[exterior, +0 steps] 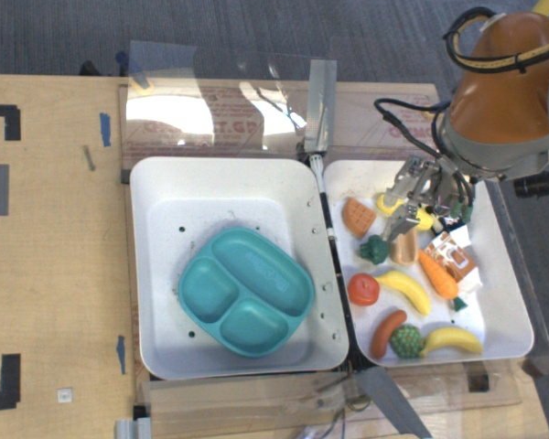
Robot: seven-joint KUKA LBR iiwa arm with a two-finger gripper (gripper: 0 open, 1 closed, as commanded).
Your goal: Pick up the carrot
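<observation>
Your gripper (410,210) hovers left of the carrot (437,273); I cannot tell its opening. Descending here, it probably grabs neighbouring toys instead.

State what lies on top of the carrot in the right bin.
A small white carton with orange-brown print lies across the carrot, covering its middle and upper side. The orange lower end and a green tip near the bin wall show; the covered part cannot be seen.

2 bananas (405,288), 2 broccoli (406,340), 1 carrot (436,273)
</observation>
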